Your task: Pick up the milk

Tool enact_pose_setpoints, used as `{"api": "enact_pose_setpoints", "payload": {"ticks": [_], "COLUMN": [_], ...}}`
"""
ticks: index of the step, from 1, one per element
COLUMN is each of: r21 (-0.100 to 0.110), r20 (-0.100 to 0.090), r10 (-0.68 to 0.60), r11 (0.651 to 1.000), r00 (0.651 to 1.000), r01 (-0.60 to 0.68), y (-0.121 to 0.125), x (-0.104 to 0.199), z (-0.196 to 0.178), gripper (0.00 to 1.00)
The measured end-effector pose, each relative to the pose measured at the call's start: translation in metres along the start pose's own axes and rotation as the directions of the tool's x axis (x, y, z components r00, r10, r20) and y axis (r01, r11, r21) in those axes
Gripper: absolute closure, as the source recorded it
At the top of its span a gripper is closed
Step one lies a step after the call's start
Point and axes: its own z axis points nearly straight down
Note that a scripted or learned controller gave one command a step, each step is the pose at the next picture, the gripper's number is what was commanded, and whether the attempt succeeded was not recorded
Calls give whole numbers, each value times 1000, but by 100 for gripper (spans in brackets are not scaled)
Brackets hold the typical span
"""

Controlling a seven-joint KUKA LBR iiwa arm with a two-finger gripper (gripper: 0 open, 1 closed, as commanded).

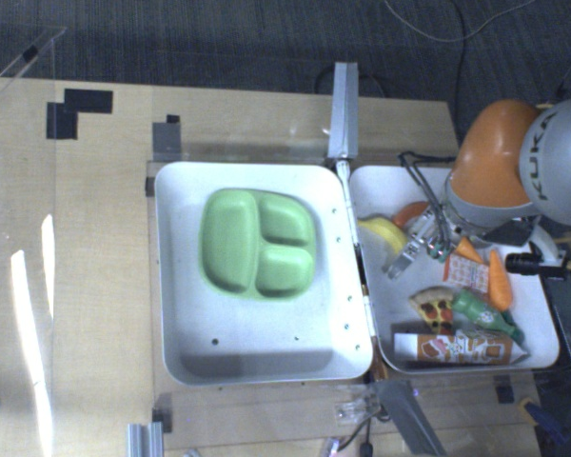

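A brown-and-white carton [454, 348], which looks like the milk, lies on its side along the front wall of the right bin [552, 348]. My gripper [409, 253] hangs low over the middle left of that bin, just right of a yellow banana [381, 230]. It is well behind the carton and apart from it. Nothing shows in its grasp. The grey arm with its orange band [495, 165] covers the bin's back right part.
A small orange-and-white packet [466, 273], a carrot [500, 280], a green toy [485, 312] and a pizza slice [430, 305] crowd the space between gripper and carton. The left bin [176, 284] holds a green divided plate [259, 242]. A metal post [344, 112] stands between the bins.
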Motion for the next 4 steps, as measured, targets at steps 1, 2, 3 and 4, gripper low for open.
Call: {"api": "enact_pose_setpoints", "payload": {"ticks": [1, 2, 3, 4], "r21": [1, 4, 2, 2], "r20": [0, -4, 1, 1], "r10": [82, 56, -93, -93], "r11": [997, 998, 996, 996], "r00": [997, 998, 996, 996], "r01": [-82, -56, 93, 93], "y": [35, 0, -33, -33], "x": [-57, -16, -99, -99], "z": [-116, -7, -24, -24], "gripper": [0, 0, 0, 0]}}
